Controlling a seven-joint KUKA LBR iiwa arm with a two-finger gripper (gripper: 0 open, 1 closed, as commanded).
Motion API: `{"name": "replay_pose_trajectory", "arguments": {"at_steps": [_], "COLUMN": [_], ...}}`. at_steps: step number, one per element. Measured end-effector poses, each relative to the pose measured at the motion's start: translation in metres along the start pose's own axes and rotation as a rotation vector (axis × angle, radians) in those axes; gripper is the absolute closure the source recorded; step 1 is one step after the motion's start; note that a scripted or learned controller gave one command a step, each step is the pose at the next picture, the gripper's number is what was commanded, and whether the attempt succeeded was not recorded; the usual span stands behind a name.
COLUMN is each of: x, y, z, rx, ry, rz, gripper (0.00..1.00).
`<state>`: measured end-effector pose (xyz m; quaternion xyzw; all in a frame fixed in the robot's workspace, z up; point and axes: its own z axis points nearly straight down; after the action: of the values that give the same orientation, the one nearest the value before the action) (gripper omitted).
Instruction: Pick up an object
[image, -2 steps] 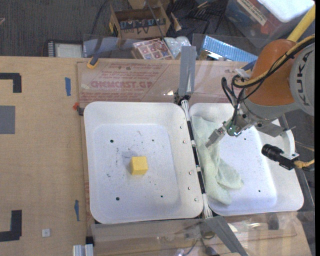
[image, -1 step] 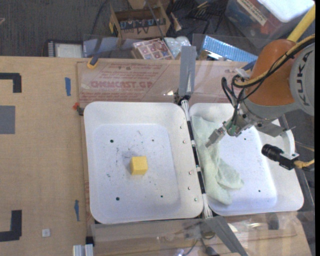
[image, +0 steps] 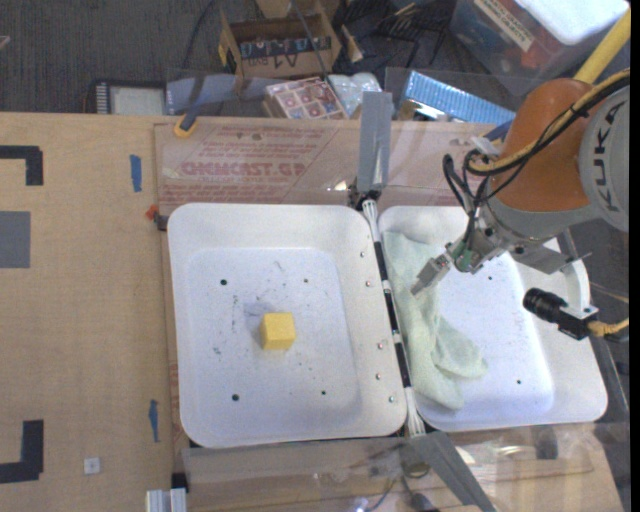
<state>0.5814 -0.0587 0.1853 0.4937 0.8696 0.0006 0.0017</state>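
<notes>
A small yellow cube (image: 279, 331) lies near the middle of the left white bin (image: 200, 250). A pale green cloth (image: 432, 325) lies crumpled along the left side of the right white bin (image: 560, 390). My gripper (image: 443, 268) hangs over the upper part of the right bin, right at the cloth's upper right edge. The grey arm with its orange band (image: 545, 130) reaches in from the upper right. I see nothing lifted off the bin floor.
A divider (image: 388, 320) with a grey post (image: 374, 140) at its far end separates the two bins. A black cylindrical fitting (image: 552, 308) sticks out over the right bin's right side. Boxes and clutter sit beyond the bench's far edge.
</notes>
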Motion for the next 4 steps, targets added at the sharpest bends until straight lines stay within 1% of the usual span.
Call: {"name": "replay_pose_trajectory", "arguments": {"at_steps": [1, 2, 3, 4], "x": [-0.041, 0.041, 0.018, 0.051], "y": [-0.039, -0.026, -0.014, 0.011], "z": [0.059, 0.0, 0.0, 0.0], "rx": [0.002, 0.001, -0.002, -0.001], "ry": [0.002, 0.002, -0.001, -0.001], "rz": [0.064, 0.01, -0.348, -0.106], "gripper": [0.0, 0.0, 0.0, 0.0]}}
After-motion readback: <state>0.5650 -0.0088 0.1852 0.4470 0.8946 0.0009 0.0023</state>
